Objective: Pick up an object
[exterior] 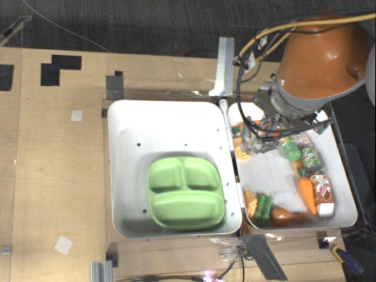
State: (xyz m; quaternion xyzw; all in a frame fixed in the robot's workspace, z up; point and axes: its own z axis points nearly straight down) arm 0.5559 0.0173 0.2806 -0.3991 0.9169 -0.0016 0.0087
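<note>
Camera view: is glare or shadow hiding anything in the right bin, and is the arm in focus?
Camera view: even, soft light; the shallow white right bin shows mild sheen, nothing washed out. The big grey-and-orange arm is near the lens and soft-edged, shading the bin's upper part, where the gripper and its cables look murky. The orange toy carrot reads clearly; the green divided plastic tray casts a faint shadow.

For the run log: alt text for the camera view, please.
A grey arm with an orange band reaches from the right over the right shallow white bin, which holds small toy foods including an orange plastic carrot. The left white bin holds a light green divided plastic tray.
</note>
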